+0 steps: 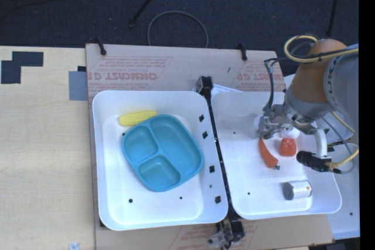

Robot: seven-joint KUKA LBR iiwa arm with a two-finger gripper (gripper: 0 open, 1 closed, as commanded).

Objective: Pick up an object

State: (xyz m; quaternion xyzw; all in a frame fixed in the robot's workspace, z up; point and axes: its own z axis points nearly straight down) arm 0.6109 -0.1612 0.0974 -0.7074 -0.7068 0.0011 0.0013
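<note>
Tabletop (41,155): pale wood, carrying a printed cardboard sheet on which both bins are set.

Left bin (111,202): shallow, white. A blue divided plate (161,151) is held in it, tilted across the middle; a yellow corn cob (136,118) lies just beyond the plate's far-left edge, touching or nearly touching it.

Right bin (246,196): shallow, white, reached by the arm (319,82) from the right.

Gripper (270,126): seen low over the right bin's far half. Whether the fingers are apart or together cannot be told, as they are blurred against the bin floor; nothing is seen between them.

Orange carrot-shaped piece (268,153): taken as the likeliest pick. It lies on the bin floor just nearer the camera than the gripper, close beside it but apart from it. Its long axis runs from far-left to near-right, steeply, so a grasp across the narrow width is judged to call for a short move toward the near side and a descent.

Red block (287,146): just right of the carrot piece, near the gripper.

Grey cylinder (297,189): on its side, toward the near-right corner, well apart from the gripper.
</note>
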